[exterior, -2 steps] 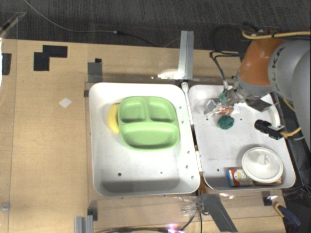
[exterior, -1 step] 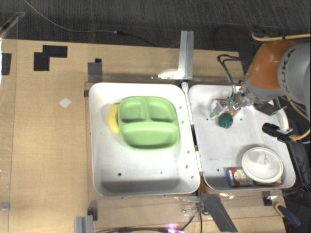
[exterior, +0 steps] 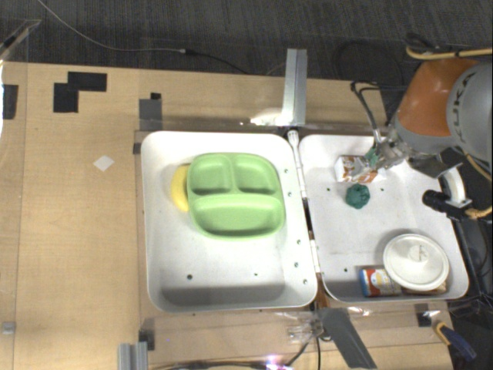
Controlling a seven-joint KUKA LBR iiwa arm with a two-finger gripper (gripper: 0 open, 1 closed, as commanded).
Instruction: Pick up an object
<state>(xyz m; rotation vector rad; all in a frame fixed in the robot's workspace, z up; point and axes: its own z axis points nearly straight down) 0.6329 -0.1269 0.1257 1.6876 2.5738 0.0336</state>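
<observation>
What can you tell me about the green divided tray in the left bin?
The green tray looks like matte plastic, with rounded corners, two small compartments on its far side and one wide one on its near side. It lies flat, open side up, in the far half of the left bin. A yellow object pokes out from under its left edge.

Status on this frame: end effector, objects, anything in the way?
End effector over right bin, beside crumpled wrapper. Green lump nearby, untouched. No object seen held.
</observation>
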